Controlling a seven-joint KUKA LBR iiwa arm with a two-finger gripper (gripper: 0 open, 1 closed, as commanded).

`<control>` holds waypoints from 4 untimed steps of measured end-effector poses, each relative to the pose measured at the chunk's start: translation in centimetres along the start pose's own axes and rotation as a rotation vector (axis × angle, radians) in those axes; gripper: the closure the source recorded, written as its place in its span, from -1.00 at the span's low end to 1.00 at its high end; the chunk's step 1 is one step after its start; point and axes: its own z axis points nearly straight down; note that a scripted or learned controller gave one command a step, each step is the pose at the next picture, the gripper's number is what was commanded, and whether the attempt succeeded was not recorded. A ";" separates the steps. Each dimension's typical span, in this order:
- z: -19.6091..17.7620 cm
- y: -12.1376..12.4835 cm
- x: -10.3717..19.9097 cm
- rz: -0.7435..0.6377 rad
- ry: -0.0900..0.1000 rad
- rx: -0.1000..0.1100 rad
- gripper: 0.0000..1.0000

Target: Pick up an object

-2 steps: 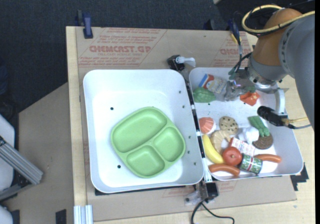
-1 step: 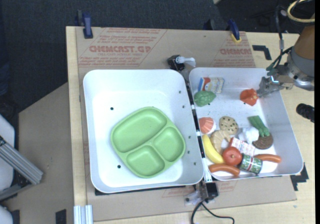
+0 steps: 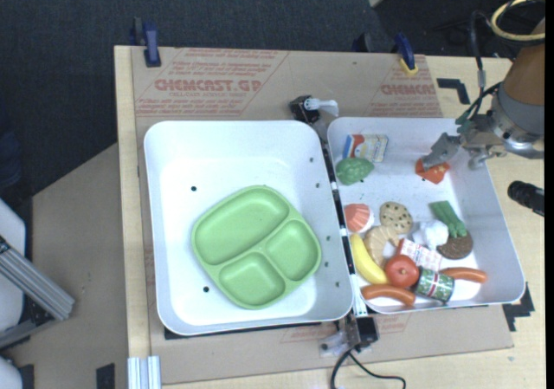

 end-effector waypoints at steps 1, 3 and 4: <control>6.8 1.6 -0.2 -0.001 0.005 0.009 -1.00; 7.2 4.0 -1.2 -0.003 0.011 0.004 -1.00; 6.0 4.0 -1.4 -0.004 0.003 -0.001 1.00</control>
